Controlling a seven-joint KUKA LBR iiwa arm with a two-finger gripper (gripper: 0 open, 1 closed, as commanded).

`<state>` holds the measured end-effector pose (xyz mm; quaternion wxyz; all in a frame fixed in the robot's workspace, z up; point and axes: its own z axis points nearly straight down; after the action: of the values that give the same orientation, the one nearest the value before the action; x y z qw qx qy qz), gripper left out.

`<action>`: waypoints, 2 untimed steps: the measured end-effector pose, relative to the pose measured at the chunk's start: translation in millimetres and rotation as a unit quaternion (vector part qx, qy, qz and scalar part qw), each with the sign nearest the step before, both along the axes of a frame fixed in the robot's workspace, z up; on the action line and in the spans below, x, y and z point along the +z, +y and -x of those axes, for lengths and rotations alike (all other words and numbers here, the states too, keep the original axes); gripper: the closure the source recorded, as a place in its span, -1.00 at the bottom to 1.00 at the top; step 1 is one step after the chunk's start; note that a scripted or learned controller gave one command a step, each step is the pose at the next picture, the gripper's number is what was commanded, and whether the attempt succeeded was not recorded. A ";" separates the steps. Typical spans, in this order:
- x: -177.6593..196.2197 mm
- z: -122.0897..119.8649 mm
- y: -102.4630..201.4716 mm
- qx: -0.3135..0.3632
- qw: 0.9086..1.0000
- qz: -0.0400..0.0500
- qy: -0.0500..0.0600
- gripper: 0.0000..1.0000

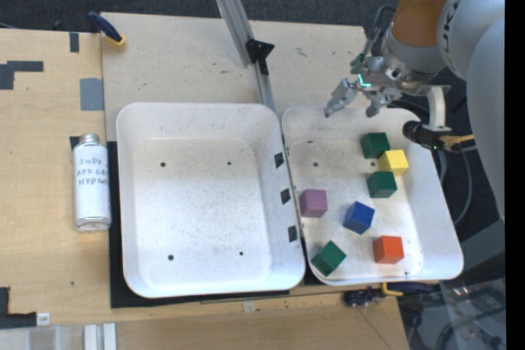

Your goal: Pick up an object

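Observation:
My gripper (354,102) hangs open over the far edge of the right bin (426,201), with nothing between its fingers. Below it in that bin lie several blocks: a dark green one (375,145), a yellow one (394,161) touching it, another green one (381,184), a purple one (312,202), a blue one (358,217), an orange one (388,249) and a green one (329,257) near the front. The nearest block, the dark green one, sits a little in front and right of the fingers.
The left bin (135,176) stands beside the right one. A white spray can (91,180) lies on the bench at the far left. A slanted metal pole (234,12) runs from the top down to the bins' shared corner.

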<state>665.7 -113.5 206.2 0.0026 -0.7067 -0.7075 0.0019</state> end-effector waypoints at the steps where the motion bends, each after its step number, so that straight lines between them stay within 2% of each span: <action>1: 3.0 -1.0 -0.2 0.001 1.000 0.001 -0.002 -1.00; 2: -41.3 -2.6 -1.1 0.000 1.000 0.001 0.000 -1.00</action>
<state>668.3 -114.7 164.9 0.0017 -0.7066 -0.7076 0.0023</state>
